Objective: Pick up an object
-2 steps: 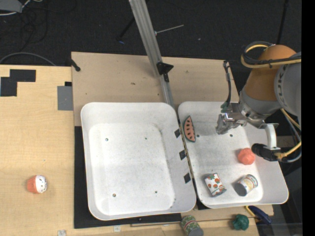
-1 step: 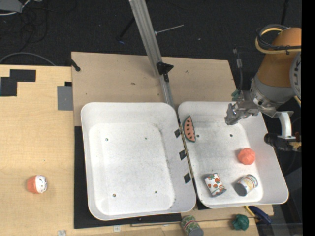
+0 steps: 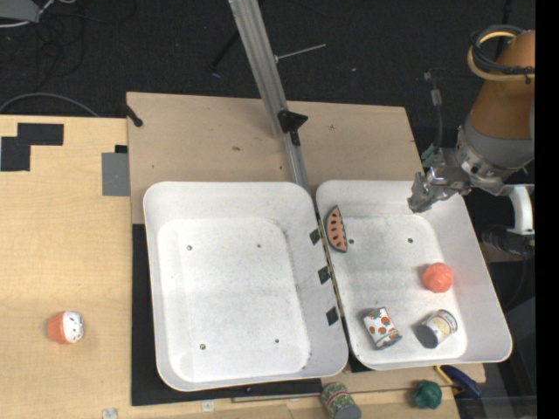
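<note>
Green lump [image 3: 427, 394] outside bin rim [image 3: 437, 362]; pincer [image 3: 423, 195] above far edge.

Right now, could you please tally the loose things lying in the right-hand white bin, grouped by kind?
Flat red watermelon-slice toy, against the bin's left wall: 1
Round orange-red ball: 1
Small white box with red spots: 1
Small can with a pale label, lying on its side: 1
Total: 4
</note>
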{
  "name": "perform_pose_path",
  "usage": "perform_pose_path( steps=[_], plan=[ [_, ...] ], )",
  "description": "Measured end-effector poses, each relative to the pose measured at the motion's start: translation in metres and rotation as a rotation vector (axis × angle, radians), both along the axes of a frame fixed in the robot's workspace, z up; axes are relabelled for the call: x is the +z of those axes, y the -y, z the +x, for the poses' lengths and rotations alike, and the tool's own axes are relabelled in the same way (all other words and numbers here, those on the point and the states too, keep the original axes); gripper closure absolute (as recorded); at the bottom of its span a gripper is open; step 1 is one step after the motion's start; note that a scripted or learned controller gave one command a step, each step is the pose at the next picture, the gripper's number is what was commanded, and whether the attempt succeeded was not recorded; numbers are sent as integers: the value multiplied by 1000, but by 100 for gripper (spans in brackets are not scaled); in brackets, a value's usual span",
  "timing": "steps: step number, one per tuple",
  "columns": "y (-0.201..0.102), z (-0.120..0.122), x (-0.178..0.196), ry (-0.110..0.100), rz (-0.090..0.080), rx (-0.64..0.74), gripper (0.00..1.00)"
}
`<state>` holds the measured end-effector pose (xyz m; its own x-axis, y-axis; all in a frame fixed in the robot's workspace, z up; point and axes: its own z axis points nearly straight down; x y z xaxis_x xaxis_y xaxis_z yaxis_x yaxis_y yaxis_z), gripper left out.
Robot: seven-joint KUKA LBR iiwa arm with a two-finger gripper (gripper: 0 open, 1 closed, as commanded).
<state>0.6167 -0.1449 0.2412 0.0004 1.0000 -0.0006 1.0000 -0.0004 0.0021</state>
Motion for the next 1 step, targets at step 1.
perform_pose_path(
  steps=[1],
  plan=[
    [-55,8,-12,-6,3,5,100]
  ],
)
